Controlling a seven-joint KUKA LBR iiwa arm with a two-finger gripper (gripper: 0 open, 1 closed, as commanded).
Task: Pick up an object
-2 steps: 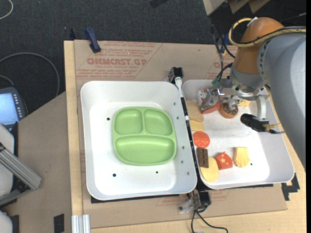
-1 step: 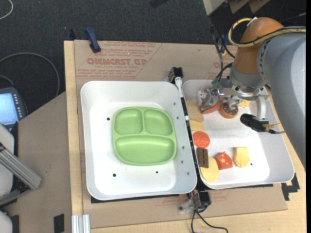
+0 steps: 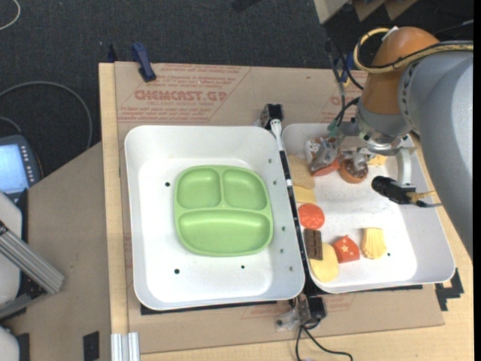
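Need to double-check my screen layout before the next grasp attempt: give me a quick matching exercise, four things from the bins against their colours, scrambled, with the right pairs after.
Things:
1. divided plate in the left bin
2. round piece by the divider in the right bin
3. small bar just below that round piece
4. ridged block toward the right bin's near right

Colours:
A. dark brown
B. pale yellow
C. light green
D. orange-red

Pairs: 1-C, 2-D, 3-A, 4-B
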